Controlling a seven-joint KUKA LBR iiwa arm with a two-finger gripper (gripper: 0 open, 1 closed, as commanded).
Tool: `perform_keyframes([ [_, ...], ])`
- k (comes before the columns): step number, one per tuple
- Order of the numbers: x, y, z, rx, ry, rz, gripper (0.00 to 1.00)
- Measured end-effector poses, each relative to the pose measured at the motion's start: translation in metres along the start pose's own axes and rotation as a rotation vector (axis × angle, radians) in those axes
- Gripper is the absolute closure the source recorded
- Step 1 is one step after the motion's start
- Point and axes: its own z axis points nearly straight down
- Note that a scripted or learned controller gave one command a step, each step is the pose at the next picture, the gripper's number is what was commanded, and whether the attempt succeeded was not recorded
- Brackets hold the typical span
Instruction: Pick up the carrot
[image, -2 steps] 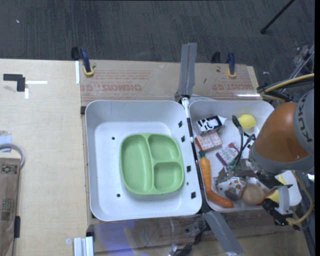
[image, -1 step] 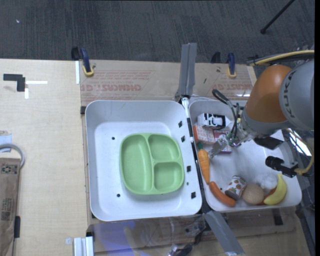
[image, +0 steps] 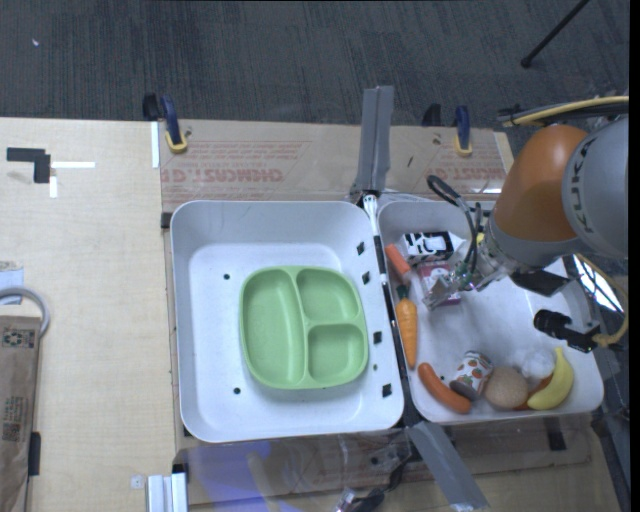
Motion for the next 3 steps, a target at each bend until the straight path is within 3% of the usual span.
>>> perform_keyframes([
  [1,0.046,0.047,-0.09,0.001,0.002,-0.155,1.0],
  [2,-0.029,0.074,-0.154,0.001,0.0,0.109,1.0],
  [3,-0.01,0.017,-0.09,0.002,0.003,-0.185,1.0],
])
